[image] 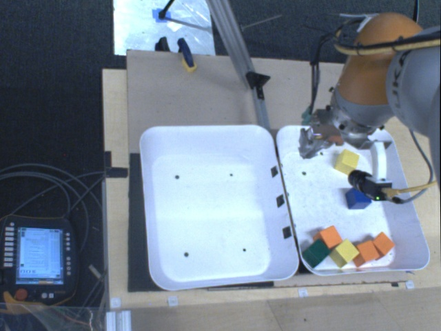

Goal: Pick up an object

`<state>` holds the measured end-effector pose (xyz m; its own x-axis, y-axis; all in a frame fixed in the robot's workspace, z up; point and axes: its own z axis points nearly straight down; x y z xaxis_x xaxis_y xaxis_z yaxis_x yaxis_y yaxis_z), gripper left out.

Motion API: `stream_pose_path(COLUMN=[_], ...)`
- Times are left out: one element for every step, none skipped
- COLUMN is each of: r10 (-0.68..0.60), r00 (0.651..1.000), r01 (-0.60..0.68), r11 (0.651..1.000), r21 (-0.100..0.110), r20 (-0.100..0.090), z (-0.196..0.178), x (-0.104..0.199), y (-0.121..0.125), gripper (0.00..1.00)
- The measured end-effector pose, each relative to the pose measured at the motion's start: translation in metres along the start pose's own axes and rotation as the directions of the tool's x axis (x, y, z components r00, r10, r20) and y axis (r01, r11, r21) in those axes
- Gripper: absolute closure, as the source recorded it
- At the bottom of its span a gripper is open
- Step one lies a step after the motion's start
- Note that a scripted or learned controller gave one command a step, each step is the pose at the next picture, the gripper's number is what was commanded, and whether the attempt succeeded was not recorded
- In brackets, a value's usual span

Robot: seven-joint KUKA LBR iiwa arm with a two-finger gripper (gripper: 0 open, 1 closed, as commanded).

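Note:
My gripper (309,145) hangs over the far left corner of the right bin (318,200), below the orange wrist band. Just to its right lies a yellow block (346,161), apart from the gripper. A blue block (357,199) sits a little nearer the front. Along the bin's front edge there is a cluster: an orange block (331,236), a green block (316,254), a second yellow block (344,253) and two more orange blocks (366,251) (384,243). I see nothing held under the gripper.
The left bin (207,205) stands beside the right one, with black clips along the shared rim. A slanted metal pole (238,43) crosses the back. A black cable plug (364,182) hangs from the arm above the blue block. A teach pendant (34,254) lies far left.

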<state>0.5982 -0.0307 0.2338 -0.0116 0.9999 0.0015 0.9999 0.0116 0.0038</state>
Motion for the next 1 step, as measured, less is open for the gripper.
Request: stream_pose_path(r10=[0.0], r00=[1.0], r01=[0.0], r11=[1.0], r21=[-0.001], r20=[-0.001], z=[-0.0125], x=[0.0573], y=[0.0201], gripper=[1.0])
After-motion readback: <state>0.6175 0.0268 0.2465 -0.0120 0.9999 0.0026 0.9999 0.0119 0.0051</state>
